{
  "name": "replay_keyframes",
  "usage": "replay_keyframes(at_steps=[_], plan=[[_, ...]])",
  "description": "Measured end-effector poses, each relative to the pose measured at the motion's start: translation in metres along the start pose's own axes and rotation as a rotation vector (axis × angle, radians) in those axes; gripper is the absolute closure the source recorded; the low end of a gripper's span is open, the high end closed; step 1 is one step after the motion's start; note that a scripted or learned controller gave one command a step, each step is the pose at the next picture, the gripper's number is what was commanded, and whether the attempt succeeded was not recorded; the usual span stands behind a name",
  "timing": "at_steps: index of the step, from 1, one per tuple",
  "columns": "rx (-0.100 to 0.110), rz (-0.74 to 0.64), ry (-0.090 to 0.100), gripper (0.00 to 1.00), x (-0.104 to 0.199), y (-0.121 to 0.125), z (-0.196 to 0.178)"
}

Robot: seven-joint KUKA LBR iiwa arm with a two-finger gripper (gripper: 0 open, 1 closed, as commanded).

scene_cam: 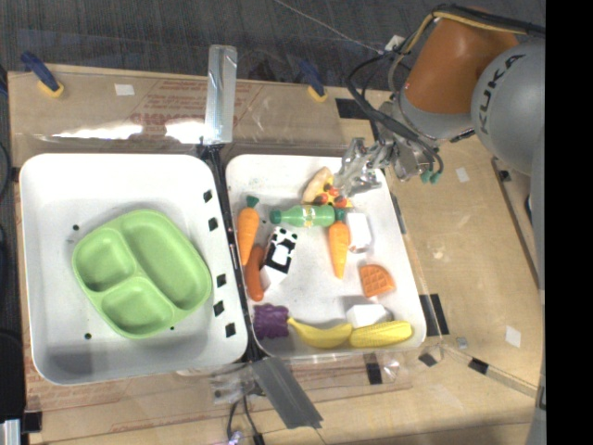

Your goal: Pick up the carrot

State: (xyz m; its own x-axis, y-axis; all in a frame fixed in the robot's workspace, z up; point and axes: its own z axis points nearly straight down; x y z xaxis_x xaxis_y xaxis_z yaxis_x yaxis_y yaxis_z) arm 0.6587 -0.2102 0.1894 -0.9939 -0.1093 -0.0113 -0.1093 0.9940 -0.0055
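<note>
The gripper hangs over the far right corner of the right bin, just above the pizza slice. I cannot tell how the fingers stand; nothing shows between them. There are two carrots. One carrot lies below the fingers, past the green bottle, its tip pointing away from them. The other carrot lies further to the left of the fingers, along the bin's left wall. Both rest on the bin floor, apart from the fingers.
</note>
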Motion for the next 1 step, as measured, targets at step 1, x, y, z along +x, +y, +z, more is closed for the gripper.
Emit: replay_keyframes(at_steps=[1], plan=[[-0.003,-0.203,0.004,1.00,0.0329,0.0043,-0.0621]])
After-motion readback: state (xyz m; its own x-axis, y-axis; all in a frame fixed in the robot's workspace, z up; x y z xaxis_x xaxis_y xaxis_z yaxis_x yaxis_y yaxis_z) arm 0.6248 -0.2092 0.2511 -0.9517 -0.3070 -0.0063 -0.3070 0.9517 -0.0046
